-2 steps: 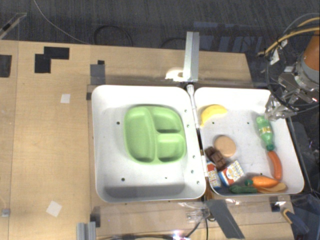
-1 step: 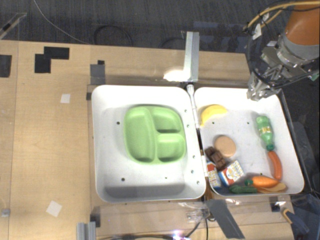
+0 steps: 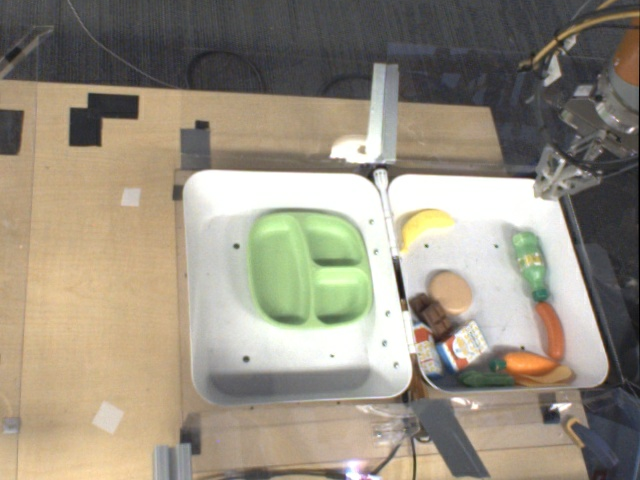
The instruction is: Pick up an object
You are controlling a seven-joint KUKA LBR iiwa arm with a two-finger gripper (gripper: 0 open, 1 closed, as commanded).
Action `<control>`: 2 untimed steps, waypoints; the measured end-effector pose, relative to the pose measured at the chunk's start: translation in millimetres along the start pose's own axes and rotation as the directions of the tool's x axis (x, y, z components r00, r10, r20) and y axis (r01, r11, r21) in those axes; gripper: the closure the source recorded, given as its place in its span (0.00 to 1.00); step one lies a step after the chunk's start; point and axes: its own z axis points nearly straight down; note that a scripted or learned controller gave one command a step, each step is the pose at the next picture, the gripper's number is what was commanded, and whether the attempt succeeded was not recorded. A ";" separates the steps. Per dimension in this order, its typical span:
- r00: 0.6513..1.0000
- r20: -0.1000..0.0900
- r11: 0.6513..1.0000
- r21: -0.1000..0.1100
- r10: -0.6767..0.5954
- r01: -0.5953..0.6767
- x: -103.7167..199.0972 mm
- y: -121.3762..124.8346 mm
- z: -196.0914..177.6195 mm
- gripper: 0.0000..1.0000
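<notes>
Gripper [image 3: 562, 173] above right bin's [image 3: 490, 236] far right corner, clear of contents; finger state cannot be told.
Arm [image 3: 610, 98] entering from right, wrist angled down-left. Green bottle [image 3: 529, 262] along right wall, long axis running far-to-near. Orange sausage [image 3: 551, 330] just below, same axis. Carrot [image 3: 530, 364] lying crosswise at near edge. Yellow piece [image 3: 426, 226] at far left corner. Green divided tray [image 3: 309, 267] in left bin [image 3: 215, 268].

Arm [image 3: 615, 88] cut off at right edge; green item [image 3: 487, 377] half-hidden under carrot [image 3: 528, 363].
</notes>
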 end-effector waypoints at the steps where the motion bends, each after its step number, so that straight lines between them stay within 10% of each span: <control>1: 0.925 0.002 0.925 -0.003 -0.379 0.379 -7.2 5.4 36.3 1.00; 2: 0.844 -0.001 0.844 -0.003 -0.536 0.536 56.6 75.0 20.5 1.00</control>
